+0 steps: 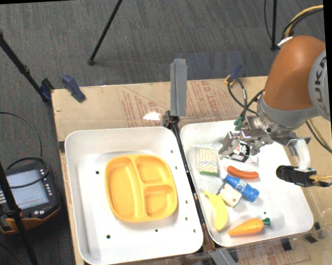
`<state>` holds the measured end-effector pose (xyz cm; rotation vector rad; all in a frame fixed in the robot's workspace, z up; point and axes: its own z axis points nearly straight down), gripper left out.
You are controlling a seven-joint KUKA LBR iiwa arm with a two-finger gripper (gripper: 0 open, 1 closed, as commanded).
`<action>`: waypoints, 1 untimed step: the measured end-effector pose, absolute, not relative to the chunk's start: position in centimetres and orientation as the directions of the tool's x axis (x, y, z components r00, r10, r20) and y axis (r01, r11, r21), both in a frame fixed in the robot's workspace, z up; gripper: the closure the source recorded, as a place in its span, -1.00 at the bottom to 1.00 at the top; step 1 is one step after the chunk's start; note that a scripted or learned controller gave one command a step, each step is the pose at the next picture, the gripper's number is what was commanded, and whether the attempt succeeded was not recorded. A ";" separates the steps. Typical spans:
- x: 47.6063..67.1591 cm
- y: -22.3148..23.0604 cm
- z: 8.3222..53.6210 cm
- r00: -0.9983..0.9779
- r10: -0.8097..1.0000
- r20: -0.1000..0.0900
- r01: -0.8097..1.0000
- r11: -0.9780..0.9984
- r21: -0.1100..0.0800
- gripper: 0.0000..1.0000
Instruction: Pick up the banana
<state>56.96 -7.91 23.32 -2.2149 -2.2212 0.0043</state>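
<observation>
Claw (242, 145) apparently above banana (218, 211).

The bench (113, 107) is viewed from a single fixed camera set above it, angled downward at a slant; both white bins (83, 157) are taken in whole.

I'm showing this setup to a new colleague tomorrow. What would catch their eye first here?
Probably the yellow divided plate, alone in the left bin. Next, the orange-banded arm with its pincer over the right bin, above a cluster holding the banana, a carrot and a blue bottle.
</observation>
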 end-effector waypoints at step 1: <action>55.1 -9.3 25.3 -0.170 0.985 0.002 0.985 0.170 -0.004 -1.00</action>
